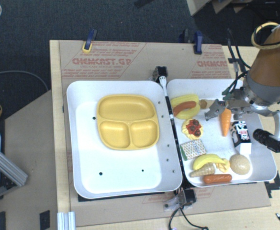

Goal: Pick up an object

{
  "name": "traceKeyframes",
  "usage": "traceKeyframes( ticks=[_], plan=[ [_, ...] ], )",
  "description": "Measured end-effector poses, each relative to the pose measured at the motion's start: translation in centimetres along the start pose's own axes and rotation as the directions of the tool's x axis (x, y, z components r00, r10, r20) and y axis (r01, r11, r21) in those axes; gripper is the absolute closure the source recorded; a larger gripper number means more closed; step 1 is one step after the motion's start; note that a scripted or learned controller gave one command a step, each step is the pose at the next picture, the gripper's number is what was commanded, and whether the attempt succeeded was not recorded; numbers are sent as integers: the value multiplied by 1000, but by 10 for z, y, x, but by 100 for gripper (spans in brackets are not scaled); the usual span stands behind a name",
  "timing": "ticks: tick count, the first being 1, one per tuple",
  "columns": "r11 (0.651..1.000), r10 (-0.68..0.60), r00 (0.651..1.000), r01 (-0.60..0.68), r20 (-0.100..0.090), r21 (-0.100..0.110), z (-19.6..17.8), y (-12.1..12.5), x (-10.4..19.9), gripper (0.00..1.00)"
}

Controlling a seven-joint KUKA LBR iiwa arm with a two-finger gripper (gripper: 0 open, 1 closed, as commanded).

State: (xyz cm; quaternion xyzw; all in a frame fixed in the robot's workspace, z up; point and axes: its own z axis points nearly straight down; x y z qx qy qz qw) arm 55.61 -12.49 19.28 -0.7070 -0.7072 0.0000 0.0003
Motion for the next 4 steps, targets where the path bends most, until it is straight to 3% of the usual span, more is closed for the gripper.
traceKeyframes(
  ticks=[2, 3, 4],
  plan=[
    [1000, 1, 1000, -1, -4, -1, 99, 2, -9, 0],
    [1000, -1, 1000, 1, -3, -13, 84, 5, -8, 100],
    [1000, 0, 1000, 0, 4, -8, 30, 9, -19, 100]
  ],
)
